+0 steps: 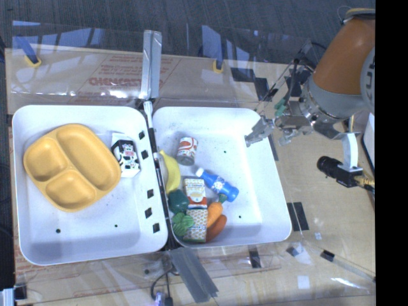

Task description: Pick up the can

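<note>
Two shallow white plastic bins are sitting side by side on a bench, seen from above at a slant. The left bin (38,234) is holding a yellow divided plastic plate (70,164) and, just beside it, a small black-and-white carton (126,156). In the right bin (255,196), the small red-and-white metal can (186,149) is lying on its side near the bin's upper left, apart from a cluster of toy groceries below it: a yellow banana (169,171), a blue-and-white bottle (218,184), a small juice carton (194,192), an orange carrot (215,215) and green vegetables (178,212).

The grey arm with its orange band is reaching in from the right, and its two-finger gripper (258,132) is hovering over the right bin's upper right rim, well apart from the can. Nothing is between its fingers; whether they are spread or closed cannot be told from here.

Judging the risks: the can is round and lying on its side, so it may roll away if the fingers are meeting it off-centre or across its curve. The banana and bottle are lying near, so a slightly misplaced descent may be catching them instead. The gripper is also starting close to the bin wall, which it may clip while crossing.
</note>
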Tool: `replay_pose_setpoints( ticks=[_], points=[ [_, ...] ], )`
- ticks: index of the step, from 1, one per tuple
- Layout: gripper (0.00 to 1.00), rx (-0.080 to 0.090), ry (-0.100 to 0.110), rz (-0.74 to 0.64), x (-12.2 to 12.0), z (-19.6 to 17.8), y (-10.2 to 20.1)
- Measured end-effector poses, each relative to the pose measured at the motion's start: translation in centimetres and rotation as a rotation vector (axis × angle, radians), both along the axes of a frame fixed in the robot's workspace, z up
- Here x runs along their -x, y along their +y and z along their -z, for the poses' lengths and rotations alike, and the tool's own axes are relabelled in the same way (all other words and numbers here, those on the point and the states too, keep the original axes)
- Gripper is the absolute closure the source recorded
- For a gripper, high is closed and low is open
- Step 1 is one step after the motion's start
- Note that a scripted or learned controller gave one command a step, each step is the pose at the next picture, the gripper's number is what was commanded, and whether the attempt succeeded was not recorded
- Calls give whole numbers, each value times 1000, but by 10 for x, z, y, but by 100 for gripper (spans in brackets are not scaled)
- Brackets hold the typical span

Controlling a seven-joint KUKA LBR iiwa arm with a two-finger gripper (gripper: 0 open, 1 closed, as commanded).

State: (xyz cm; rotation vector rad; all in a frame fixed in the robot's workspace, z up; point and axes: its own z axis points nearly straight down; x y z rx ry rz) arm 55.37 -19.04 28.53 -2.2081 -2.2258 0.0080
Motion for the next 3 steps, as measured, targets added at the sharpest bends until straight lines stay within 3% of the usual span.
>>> replay_pose_setpoints(
  ticks=[1, 2, 3],
  points=[
    [0, 0, 1, -51, 8, 106, 84],
    [0, 1, 0, 44, -49, 148, 83],
    [0, 1, -2, 62, -83, 198, 71]
  ],
)
